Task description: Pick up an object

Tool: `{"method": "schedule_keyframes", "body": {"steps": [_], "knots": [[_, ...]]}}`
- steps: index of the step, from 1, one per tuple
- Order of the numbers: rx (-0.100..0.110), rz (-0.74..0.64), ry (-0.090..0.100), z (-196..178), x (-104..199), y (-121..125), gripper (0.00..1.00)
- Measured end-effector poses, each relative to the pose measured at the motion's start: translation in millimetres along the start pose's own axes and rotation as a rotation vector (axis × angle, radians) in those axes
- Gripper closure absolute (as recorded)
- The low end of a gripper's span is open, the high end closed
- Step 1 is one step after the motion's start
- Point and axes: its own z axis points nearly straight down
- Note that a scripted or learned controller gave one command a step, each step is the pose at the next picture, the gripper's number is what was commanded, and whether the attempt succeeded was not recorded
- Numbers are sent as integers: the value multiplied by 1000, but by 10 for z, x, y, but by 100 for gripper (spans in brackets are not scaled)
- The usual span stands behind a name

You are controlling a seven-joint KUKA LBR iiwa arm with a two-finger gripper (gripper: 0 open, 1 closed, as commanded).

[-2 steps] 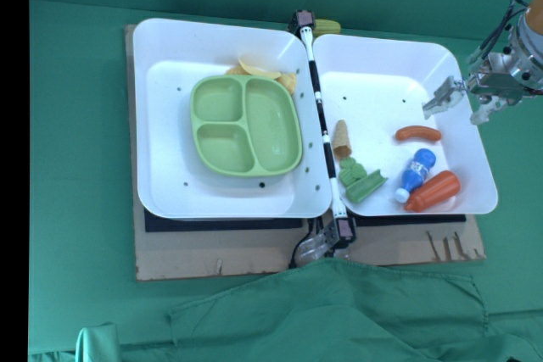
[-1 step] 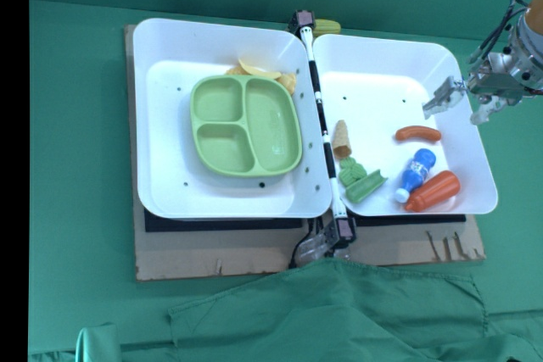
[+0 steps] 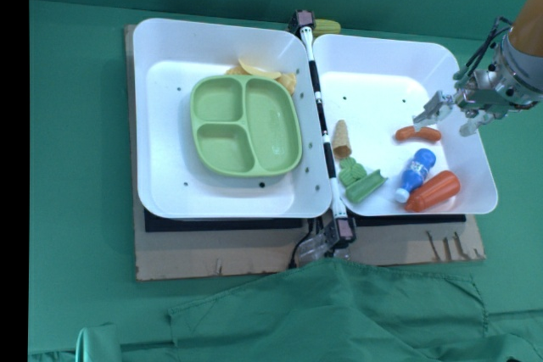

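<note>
My gripper (image 3: 451,116) hangs over the right side of the right bin (image 3: 382,64), fingers spread open with nothing between them. Just below and left of it lies a small orange sausage (image 3: 417,133). Further toward the front sit a blue and white bottle (image 3: 415,173) and an orange carrot-like piece (image 3: 433,191). An ice cream cone (image 3: 341,138) and a green toy (image 3: 360,179) lie at the bin's left side.
The left bin (image 3: 170,55) holds a green divided plate (image 3: 246,125) with yellow pieces (image 3: 260,70) behind it. A divider rail (image 3: 317,102) runs between the bins. Green cloth (image 3: 339,309) is bunched at the front.
</note>
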Motion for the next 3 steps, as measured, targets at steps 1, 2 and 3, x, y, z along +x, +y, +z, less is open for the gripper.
{"method": "schedule_keyframes", "body": {"steps": [1,2,3], "knots": [[1,0,0,498,-109,-40,0],[0,-1,0,909,-110,-75,0],[-5,-1,0,1397,-123,-63,0]]}}
